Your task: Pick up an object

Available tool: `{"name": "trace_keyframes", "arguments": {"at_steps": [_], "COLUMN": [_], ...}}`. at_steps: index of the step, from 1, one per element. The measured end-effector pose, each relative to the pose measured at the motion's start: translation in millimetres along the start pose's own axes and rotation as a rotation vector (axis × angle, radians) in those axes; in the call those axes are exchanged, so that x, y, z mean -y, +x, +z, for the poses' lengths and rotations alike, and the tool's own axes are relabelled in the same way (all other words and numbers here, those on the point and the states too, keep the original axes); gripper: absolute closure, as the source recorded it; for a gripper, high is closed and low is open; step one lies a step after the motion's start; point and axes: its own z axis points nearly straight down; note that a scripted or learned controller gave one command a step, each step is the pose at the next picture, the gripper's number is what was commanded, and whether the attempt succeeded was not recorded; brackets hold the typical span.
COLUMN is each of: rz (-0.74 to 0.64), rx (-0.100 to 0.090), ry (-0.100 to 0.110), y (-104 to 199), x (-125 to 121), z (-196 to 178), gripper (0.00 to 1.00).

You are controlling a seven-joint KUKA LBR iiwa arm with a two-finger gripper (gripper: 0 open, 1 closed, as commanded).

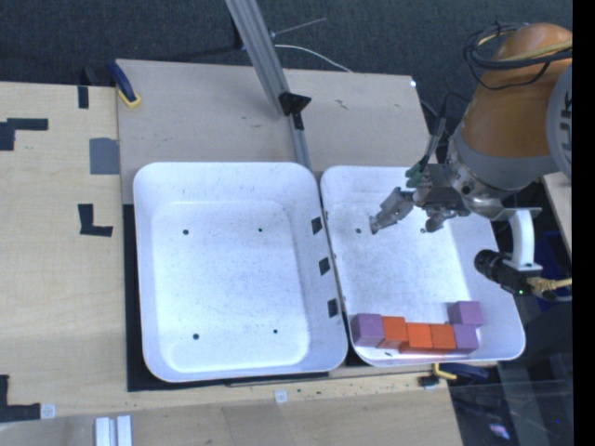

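Blocks [420, 332] in row along right bin [390, 277] front wall; left bin [228, 268] adjacent.

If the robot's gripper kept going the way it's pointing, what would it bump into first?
Probably the bare white floor of the right bin. The gripper points down and toward the left, with nothing in that line. The blocks sit off at the near edge. Depth is hard to judge.
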Motion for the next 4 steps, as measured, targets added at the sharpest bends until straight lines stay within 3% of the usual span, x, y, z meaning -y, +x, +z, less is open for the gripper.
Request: {"name": "trace_keyframes", "arguments": {"at_steps": [1,2,3,4], "rz": [0.005,0.004,-0.004,-0.001], "rx": [0.003,0.005,-0.001,0.000], "ry": [0.005,0.001,-0.002,-0.003], "y": [-12.0,-32.8,71.1,106.8], "x": [-21.3,-76.4,-102.5,-97.6], "z": [39.3,73.0,51.4,13.3], "gripper": [0.00,0.00,0.00,0.00]}}
